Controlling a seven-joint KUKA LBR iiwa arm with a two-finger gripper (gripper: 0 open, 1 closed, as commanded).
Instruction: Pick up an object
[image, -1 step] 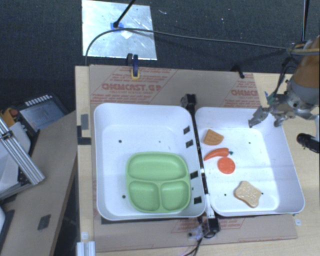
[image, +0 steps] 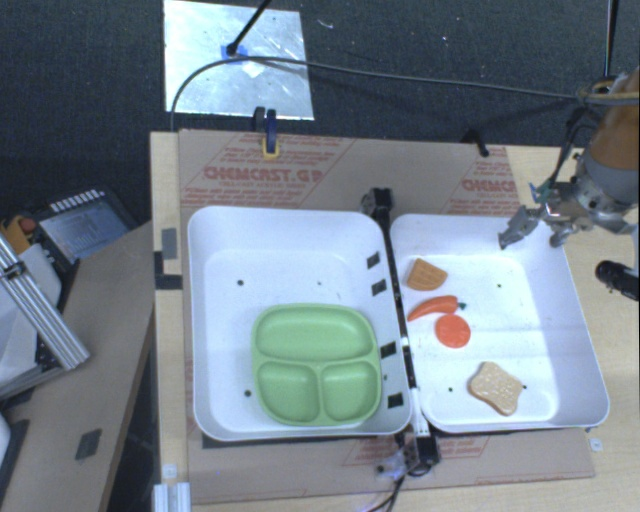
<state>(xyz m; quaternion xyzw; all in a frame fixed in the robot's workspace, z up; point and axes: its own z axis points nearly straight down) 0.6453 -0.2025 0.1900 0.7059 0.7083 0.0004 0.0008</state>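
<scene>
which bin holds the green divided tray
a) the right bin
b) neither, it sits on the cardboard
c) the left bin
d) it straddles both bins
c) the green divided tray lies wholly inside the left bin, near its front wall, while the right bin holds the small food pieces such as the red disc.

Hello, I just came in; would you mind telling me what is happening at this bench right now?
A robot arm is reaching in from the right, trying to pick up an object. Its gripper hangs open over the far right corner of the right bin, with nothing between its fingers. In that bin lie an orange wedge, a red pepper-like piece, a red disc and a piece of toy toast. The left bin holds a green divided tray. Nothing has been grasped yet.
</scene>
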